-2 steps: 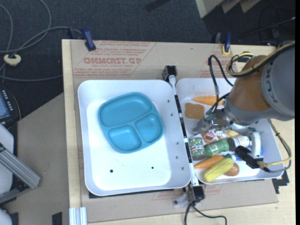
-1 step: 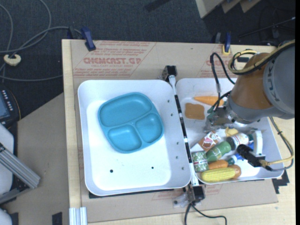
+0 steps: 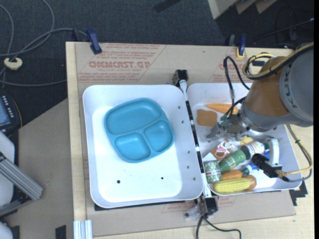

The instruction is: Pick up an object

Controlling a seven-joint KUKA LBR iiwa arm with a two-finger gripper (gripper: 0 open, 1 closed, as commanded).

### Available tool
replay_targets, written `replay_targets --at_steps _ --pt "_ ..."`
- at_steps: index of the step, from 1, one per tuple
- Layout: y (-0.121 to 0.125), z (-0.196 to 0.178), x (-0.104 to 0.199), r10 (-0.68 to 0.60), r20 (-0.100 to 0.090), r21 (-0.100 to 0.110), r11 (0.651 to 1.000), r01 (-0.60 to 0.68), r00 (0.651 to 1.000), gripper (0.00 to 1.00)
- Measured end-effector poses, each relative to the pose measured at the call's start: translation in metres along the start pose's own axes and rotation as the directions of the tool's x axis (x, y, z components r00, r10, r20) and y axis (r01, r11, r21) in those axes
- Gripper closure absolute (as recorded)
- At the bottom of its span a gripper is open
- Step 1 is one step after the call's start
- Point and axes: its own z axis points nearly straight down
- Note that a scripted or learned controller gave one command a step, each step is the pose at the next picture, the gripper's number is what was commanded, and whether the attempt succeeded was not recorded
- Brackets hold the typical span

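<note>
In the camera view, the tool is seen lowered into the right bin, among toy foods. Whether anything is gripped cannot be told, since the tool is blurred and partly hidden by the arm. An orange slab lies just left of the tool, a green bottle and a corn cob below it. Nothing is seen lifted; the pick is judged not yet done. The blue plate sits well left, in the other bin.

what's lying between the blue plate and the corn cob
In the camera view, between blue plate and corn cob: bare bin floor, the bins' adjoining rims, then a green can.
</note>
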Motion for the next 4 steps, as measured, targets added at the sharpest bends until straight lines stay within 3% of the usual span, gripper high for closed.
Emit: replay_targets --at_steps 1,2,3,4 --pt "0.094 0.010 -0.023 -0.005 0.002 -0.004 1.000 0.005 1.000 0.00" --pt "0.115 0.015 -0.046 0.000 -0.008 0.033 0.999 0.000 1.000 0.00" --pt "0.117 0.014 -0.081 0.001 -0.006 0.020 1.000 -0.001 1.000 0.00" --pt "0.037 0.011 -0.109 0.003 0.000 0.010 1.000 -0.003 1.000 0.00"
